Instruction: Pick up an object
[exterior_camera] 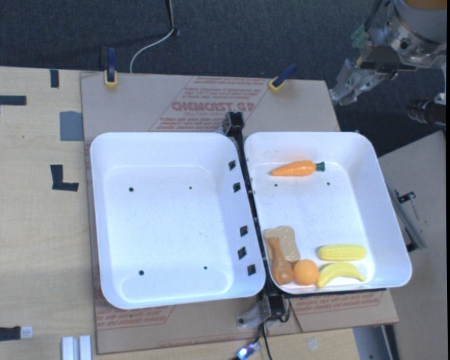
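The right bin (375,201) holds an orange carrot (293,169) near its far side. Along its near side lie a tan bread slice (283,241), a brown sausage-like piece (278,263), a small orange ball (306,272), a yellow corn cob (342,253) and a yellow banana (340,274). My gripper (350,81) hangs high at the upper right, beyond the right bin's far corner and well apart from every object. Nothing shows between its fingers.
The left bin (105,223) stands beside the right one on a cardboard sheet (202,103) clamped at the back. A black-tabbed divider (244,201) runs between the bins. A white cable (159,32) trails at the back.
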Controlling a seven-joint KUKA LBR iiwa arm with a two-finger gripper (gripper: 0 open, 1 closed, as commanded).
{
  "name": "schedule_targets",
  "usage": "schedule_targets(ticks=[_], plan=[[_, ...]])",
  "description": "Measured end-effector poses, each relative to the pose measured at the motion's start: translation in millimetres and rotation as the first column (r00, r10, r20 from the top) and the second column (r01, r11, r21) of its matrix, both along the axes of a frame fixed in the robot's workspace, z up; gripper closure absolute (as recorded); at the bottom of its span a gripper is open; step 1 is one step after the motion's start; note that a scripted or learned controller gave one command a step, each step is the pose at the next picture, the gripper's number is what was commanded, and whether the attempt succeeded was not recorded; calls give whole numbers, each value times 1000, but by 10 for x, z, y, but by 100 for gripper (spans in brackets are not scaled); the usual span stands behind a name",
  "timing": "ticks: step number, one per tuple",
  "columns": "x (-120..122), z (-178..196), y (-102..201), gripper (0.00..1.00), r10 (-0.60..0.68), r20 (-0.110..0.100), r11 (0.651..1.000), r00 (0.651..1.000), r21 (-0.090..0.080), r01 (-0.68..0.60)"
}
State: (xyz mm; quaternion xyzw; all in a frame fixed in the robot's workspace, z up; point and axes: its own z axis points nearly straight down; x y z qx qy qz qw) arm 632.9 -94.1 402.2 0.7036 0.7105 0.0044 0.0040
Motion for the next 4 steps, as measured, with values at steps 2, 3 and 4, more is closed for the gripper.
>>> schedule_targets(ticks=[2,3,4], plan=[[10,696,1258,100,-6,-13,1000,1000,-2,6],[12,794,1265,100,-5,-13,1000,1000,-3,5],[14,891,1272,100,-4,-14,1000,1000,-4,4]])
